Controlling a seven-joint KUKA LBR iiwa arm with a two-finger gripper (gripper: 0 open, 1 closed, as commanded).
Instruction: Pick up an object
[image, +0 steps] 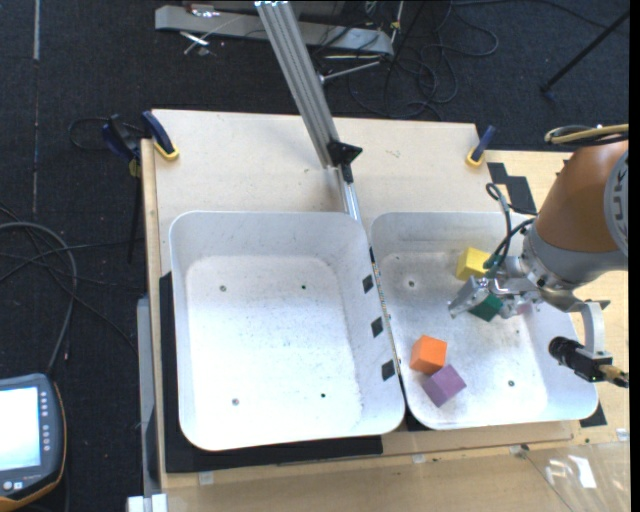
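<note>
Gripper (478, 300) low inside the right bin (560, 405), in its upper right part, metal fingers pointing left toward the bin's middle; cannot tell if they are open or closed, too small and cluttered to read. A green block (487, 309) sits right at the fingertips, partly covered by the gripper, cannot tell if it is between the fingers or just beside them. A yellow block (471, 264) lies just above and left of the gripper, close to it, near the bin's back wall. Orange block (429, 353) sits lower down in the same bin, toward the left wall, with a purple block (445, 384) just below and right of it, the two touching or nearly so. Both are well apart from the gripper. Behind the gripper the arm (585, 215) comes in from the right, orange band over a grey wrist, black cables looping around it. Left bin (190, 260) sits side by side with the right one, their rims meeting in the middle. Both bins rest on a pale wooden bench (250, 160) with clamps at the back corners. A slanted metal pole (305, 85) runs down from the top to the spot where the bins meet. A handheld screen (25, 435) lies on the dark floor at lower left.
</note>
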